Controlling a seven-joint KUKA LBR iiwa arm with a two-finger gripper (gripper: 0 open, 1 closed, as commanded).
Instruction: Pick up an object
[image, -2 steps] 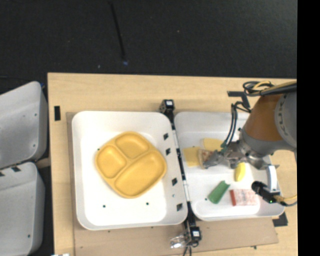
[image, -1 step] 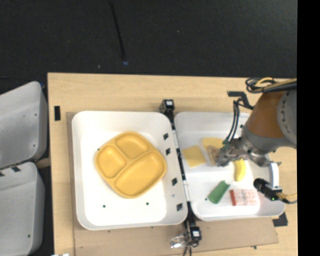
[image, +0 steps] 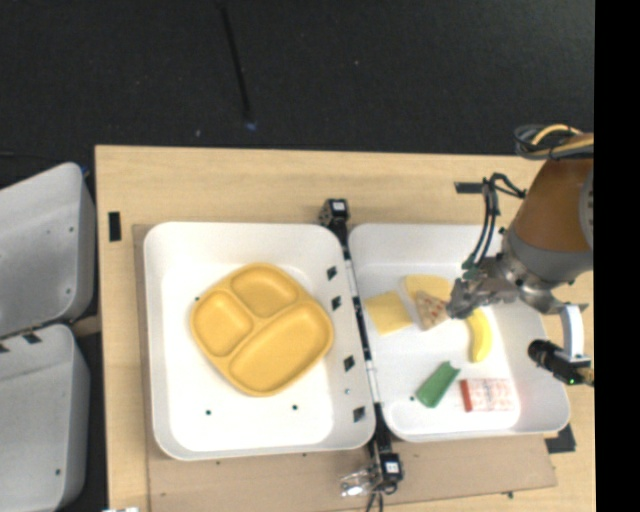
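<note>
The right bin (image: 400, 245) holds a yellow block (image: 388, 312), a pizza-slice toy in a clear wrapper (image: 430, 305), a yellow banana (image: 481, 336), a green block (image: 437, 385) and a small red-and-white packet (image: 489, 395). My gripper (image: 466, 298) is down in this bin, at the right edge of the pizza slice and just above the banana's top end. The wrist hides its fingertips.
A yellow three-compartment plate (image: 262, 327) lies in the left bin (image: 170, 400). A black clamp rail (image: 352, 320) runs between the bins. The arm's orange band (image: 552, 205) hangs over the right bin's far right corner.
</note>
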